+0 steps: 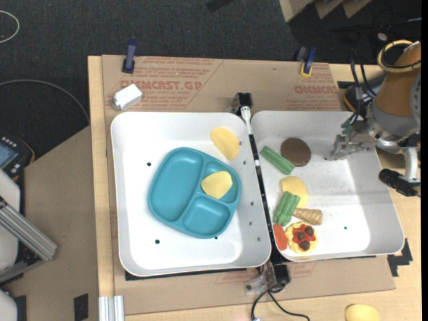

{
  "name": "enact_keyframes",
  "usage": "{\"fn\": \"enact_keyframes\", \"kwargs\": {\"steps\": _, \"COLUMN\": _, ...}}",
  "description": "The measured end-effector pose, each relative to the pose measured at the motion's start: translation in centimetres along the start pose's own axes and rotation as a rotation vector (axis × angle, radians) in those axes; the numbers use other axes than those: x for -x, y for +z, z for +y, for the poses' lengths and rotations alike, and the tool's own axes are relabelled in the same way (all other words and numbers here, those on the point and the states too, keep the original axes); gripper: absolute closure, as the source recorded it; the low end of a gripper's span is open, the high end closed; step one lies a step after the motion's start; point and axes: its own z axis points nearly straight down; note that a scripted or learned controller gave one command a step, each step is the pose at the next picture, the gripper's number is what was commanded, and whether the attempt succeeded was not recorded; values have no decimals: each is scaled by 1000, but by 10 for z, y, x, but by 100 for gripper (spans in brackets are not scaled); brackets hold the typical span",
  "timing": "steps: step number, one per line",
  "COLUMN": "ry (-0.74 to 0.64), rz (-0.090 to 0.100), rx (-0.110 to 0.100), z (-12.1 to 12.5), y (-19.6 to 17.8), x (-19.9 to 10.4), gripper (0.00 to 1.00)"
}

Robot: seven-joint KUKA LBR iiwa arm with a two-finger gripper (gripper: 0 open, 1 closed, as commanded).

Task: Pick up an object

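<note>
**Gripper low over the right bin's far corner, nothing seen in its grasp**

Here's the arm [396, 92], reaching in from the right, orange band up top, grey wrist angled down into the right bin [364, 236]. The gripper [348, 142] sits near the bin's far right corner, over bare white floor; whether it is spread or pressed together I cannot tell, and no object shows between its tips.

The pickings lie to its left. A brown round piece [295, 151] is nearest, just beside a green stick [277, 160] that slants toward the divider. Further forward: a yellow piece [294, 187], a green pod [286, 208] touching it, a tan cone [308, 215], and a small pizza-like disc [301, 237] with an orange-red piece [279, 237] at its edge.

Over in the left bin [130, 179], a blue divided plate [190, 192] carries a yellow chip [217, 184]; another yellow piece [225, 142] rests just beyond the plate. On the cardboard-topped counter [200, 79], a small white block [127, 97].
</note>
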Motion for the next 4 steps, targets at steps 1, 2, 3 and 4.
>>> {"fn": "enact_keyframes", "kwargs": {"steps": 1, "ry": 0, "rz": 0, "rx": 1, "z": 33, "y": 0, "x": 0, "gripper": 100}}
{"fn": "enact_keyframes", "kwargs": {"steps": 2, "ry": 0, "rz": 0, "rx": -1, "z": 37, "y": 0, "x": 0, "gripper": 100}}
{"fn": "enact_keyframes", "kwargs": {"steps": 3, "ry": 0, "rz": 1, "rx": -3, "z": 35, "y": 0, "x": 0, "gripper": 100}}
{"fn": "enact_keyframes", "kwargs": {"steps": 4, "ry": -1, "rz": 0, "rx": -1, "z": 41, "y": 0, "x": 0, "gripper": 100}}
